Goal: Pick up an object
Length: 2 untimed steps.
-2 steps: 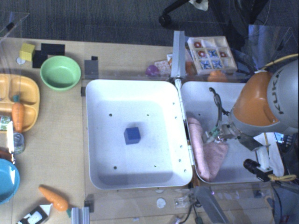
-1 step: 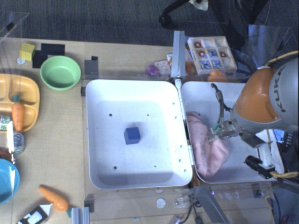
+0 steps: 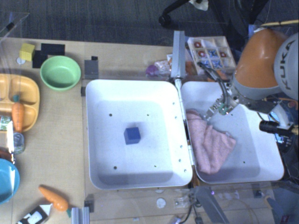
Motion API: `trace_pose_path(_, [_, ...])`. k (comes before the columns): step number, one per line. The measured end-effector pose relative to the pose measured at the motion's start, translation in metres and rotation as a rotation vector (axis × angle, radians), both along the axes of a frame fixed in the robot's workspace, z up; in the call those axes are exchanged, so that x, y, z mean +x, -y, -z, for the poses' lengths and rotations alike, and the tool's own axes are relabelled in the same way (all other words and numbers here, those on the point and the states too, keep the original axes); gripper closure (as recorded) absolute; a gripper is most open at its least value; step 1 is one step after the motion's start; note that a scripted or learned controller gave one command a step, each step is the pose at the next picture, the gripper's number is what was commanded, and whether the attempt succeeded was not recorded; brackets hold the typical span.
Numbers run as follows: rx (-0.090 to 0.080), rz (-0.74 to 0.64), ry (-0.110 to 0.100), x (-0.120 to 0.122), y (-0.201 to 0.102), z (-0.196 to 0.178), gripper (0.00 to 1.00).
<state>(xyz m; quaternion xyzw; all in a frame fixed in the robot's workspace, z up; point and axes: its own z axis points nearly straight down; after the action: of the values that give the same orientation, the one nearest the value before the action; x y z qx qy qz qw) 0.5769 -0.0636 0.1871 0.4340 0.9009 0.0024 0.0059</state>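
Note:
A crumpled pink cloth [image 3: 211, 144] lies in the right bin [image 3: 261, 164], against its left wall. A small blue cube [image 3: 132, 135] sits alone near the middle of the left bin [image 3: 105, 97]. The grey arm with its orange band reaches in from the right. My gripper [image 3: 216, 111] hangs low over the right bin, right at the cloth's upper right edge. The tip looks close to or touching the cloth. The cube is far to the gripper's left, across the wall between the bins.
On the bench to the left of the bins are a green bowl [image 3: 60, 72], a yellow divided tray [image 3: 25, 90] holding a carrot [image 3: 17, 115], a blue plate [image 3: 6, 182] and another carrot [image 3: 54, 198]. A pictured box [image 3: 211, 51] and a purple item [image 3: 152, 70] lie behind the bins.

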Motion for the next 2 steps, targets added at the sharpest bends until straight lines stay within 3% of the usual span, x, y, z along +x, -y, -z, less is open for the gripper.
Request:
trace_pose_path(1, [0.0,0.0,-0.001,0.0,0.0,0.0,0.0])
trace_pose_path(2, [-0.001,0.075,0.0,-0.044,0.102,0.092,0.0])
